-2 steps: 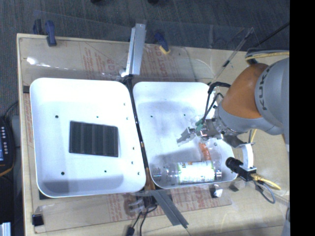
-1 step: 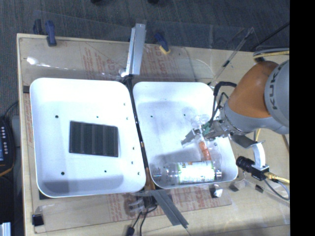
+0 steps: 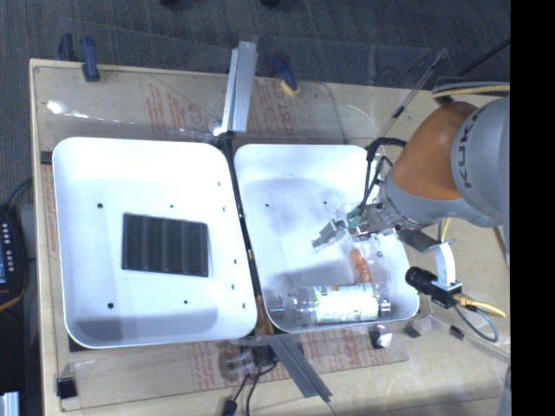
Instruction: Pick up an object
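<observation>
The arm (image 3: 464, 167) is cut off at the right edge.

Even, fairly bright overhead lighting, with no single strong source evident. The two white bins, left bin (image 3: 87, 180) and right bin (image 3: 286, 172), are near overexposure, their floors washed to flat white; soft grey shadows gather along the lower inner wall of the left bin and under the arm (image 3: 451, 167) in the right bin. The clear bottle (image 3: 334, 304) carries small specular highlights. The clear sheeting (image 3: 156, 76) on the bench shows faint glare. The dark floor (image 3: 364, 7) above appears grainy. Overall focus is soft, resolution low, and fine detail smeared.
</observation>
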`<action>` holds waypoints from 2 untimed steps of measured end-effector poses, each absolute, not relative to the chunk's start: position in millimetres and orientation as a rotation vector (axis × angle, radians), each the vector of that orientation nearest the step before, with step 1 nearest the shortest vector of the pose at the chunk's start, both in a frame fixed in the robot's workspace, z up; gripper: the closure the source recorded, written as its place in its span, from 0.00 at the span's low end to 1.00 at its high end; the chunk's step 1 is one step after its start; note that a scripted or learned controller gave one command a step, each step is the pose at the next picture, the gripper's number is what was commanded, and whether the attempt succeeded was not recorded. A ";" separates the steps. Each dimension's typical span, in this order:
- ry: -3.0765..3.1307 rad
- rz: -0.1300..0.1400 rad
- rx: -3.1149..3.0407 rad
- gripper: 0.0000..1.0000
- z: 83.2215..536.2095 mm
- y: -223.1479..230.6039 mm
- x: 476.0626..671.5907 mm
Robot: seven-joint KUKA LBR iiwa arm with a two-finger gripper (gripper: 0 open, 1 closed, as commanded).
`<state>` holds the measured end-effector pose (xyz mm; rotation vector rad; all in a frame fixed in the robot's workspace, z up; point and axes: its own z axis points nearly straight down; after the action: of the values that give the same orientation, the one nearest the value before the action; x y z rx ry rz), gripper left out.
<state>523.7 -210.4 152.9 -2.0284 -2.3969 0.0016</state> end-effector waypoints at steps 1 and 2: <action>-2.415 0.002 -2.004 0.00 107.6 -209.0 512.6; -2.462 0.000 -1.951 0.00 200.3 -211.4 500.8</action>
<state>500.8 -211.4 200.3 -1.9515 -2.4624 -0.0001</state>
